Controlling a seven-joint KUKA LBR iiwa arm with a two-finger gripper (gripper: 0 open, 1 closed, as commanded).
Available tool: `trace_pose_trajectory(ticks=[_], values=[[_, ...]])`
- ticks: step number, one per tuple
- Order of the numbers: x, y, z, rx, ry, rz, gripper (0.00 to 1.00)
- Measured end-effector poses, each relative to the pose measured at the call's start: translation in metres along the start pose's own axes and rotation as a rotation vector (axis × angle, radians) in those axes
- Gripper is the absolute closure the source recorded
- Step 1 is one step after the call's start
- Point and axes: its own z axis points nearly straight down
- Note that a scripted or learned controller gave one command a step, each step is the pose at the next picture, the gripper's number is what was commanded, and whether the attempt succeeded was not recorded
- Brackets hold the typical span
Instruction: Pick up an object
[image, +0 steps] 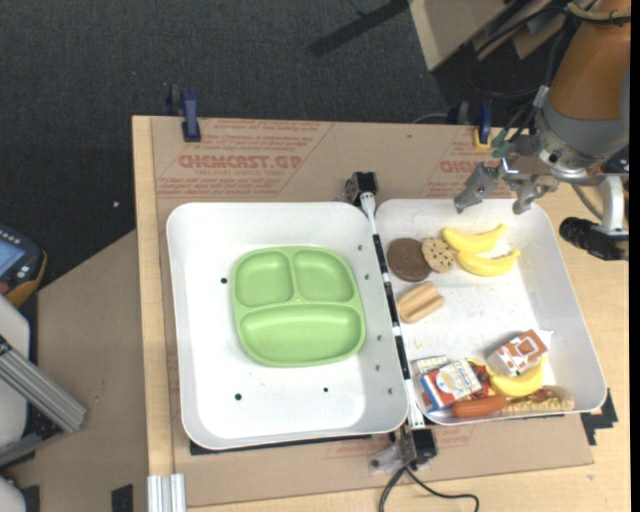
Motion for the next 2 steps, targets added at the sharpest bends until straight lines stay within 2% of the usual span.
trace_pose_trajectory(ticks=[1,2], values=[[-0.032,0.016,0.132,0.013,0.002,0.003,0.0],[-0.079,0.021,0.156,0.013,0.017,0.001,0.0]])
